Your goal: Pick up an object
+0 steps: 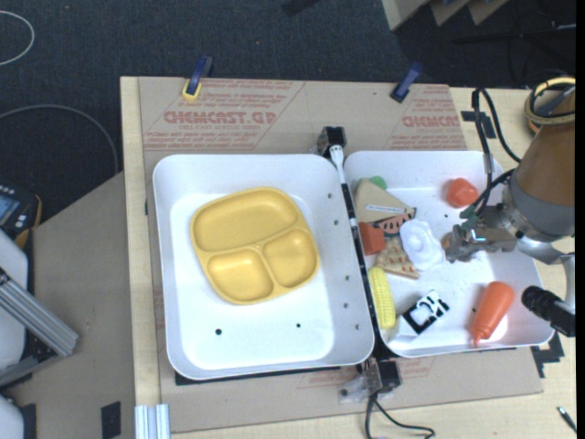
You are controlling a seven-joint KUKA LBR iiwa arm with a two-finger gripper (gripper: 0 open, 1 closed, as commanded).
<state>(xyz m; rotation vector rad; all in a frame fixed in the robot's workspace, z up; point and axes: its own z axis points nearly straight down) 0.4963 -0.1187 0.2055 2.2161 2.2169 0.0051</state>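
Note:
The right bin (512, 176) holds several toy foods. My gripper (455, 244) hangs low over the middle of this bin, reaching in from the right. Just to its left lies a white lumpy piece (419, 241), close to the gripper's tip. A pizza slice (397, 261) lies beside that piece. An orange-red ball (462, 191) sits behind the gripper and an orange carrot (491, 311) lies in front of it. A yellow corn cob (381, 297) rests along the bin's left wall, with a black and white block (426, 312) next to it.
A tan wedge with a green edge (377, 198) and a red piece (371, 237) lie at the right bin's left side. The left bin (174, 245) holds a yellow divided plate (253, 244). Cables (484, 117) run along the bench's right edge.

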